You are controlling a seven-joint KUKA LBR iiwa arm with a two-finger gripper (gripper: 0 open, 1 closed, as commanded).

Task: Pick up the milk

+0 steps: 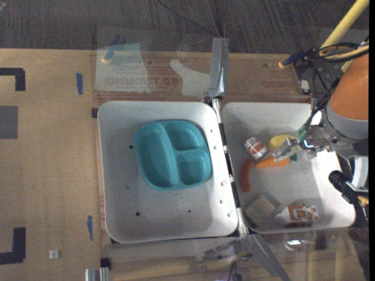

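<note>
One end effector (289,152) hovers over the carrot (272,163), grip unclear, well apart from the milk (300,214)

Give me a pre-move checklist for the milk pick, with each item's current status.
1. Small white and brown milk carton in view, lying in the right white bin: ok.
2. Claw over the carton: not ok; it sits above the orange toy carrot.
3. Carton in the claw: not ok.
4. Carton apart from the beige sponge block: ok, narrowly.
5. Claw opening: cannot tell.
</note>
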